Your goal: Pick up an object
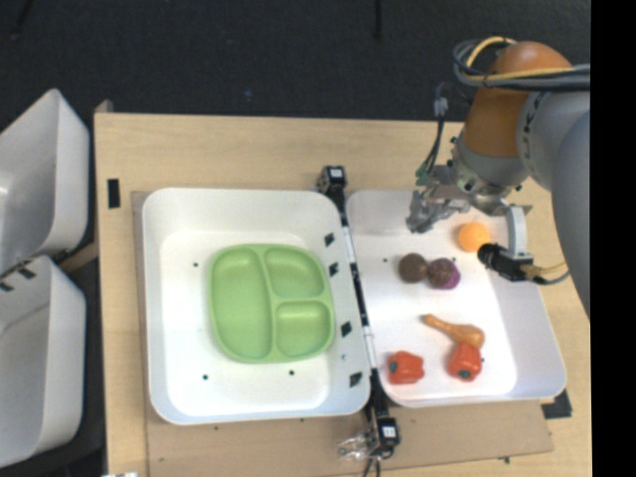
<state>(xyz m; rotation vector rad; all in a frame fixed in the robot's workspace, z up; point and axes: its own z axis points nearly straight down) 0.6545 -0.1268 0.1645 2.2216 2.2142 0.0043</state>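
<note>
The grey arm [556,117] reached in from the right at the far side of the scene, its orange band [502,102] sitting above the wrist with cables looped over it. The wrist pointed down and to the left. The pincer [429,212] hung low at its end, dark and blurred, so its fingers could not be made out.

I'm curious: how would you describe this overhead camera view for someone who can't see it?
A grey robot arm's gripper hovers over the right white bin, which holds small toy foods including an orange ball. The left white bin holds a green divided plate.
</note>
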